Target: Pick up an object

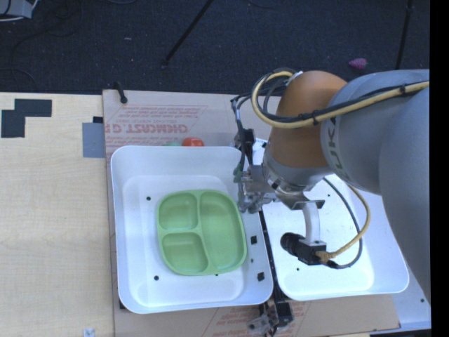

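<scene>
- Where the floor of the left bin (133, 258) lies flat, a green plate (201, 232) rests face up, at about the middle of the bin and a little toward 4 o'clock.
- The green plate is a rounded rectangle split into three compartments, and its 3 o'clock edge comes close to the bin wall on that side.
- The gripper (247, 199) hangs at roughly 2 o'clock from the green plate, over the seam between the two bins, just beside the plate's rim; whether it touches the rim cannot be told.
- Whether the gripper is spread or closed cannot be told, since the wrist hardware hides it; nothing is seen held in it.
- The arm (379, 139) comes in from 3 o'clock, with its orange band (309, 111) above the wrist, and it covers much of the right bin (365, 272).
- A yellow cable (354, 237) loops from the wrist down over the right bin's floor to a black fitting (302, 248) at about 6 o'clock of the wrist.
- A small red object (193, 142) sits just beyond the left bin's 12 o'clock rim, on a cardboard sheet (161, 118) with red print that lies under both bins.
- The pale wooden surface (49, 223) stretches away at 9 o'clock, bearing black and grey patches near its far edge.
- A purple object (358, 64) lies on the dark floor at 12 o'clock of the arm.
</scene>
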`<state>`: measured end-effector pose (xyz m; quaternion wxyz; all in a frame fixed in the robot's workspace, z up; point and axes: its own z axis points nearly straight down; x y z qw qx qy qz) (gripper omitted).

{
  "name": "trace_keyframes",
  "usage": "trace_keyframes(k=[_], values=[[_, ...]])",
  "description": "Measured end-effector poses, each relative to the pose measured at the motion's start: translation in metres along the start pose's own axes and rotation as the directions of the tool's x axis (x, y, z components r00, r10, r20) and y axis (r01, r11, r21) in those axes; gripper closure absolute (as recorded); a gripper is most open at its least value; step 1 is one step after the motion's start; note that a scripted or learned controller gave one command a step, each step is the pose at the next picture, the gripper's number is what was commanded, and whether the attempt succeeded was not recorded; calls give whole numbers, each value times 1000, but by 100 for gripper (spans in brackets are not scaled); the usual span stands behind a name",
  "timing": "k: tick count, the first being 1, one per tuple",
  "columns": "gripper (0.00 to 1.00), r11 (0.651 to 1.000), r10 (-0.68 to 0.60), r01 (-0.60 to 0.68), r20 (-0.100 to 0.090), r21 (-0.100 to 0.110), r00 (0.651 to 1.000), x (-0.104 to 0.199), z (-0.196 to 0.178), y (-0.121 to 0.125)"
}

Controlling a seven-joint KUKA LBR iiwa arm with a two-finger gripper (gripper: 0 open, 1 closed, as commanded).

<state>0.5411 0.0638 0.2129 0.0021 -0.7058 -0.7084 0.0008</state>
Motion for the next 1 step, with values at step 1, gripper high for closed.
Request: trace_keyframes(k=[1], values=[[100, 1000, 0, 0, 0, -1, 1000, 42, -6, 6]])
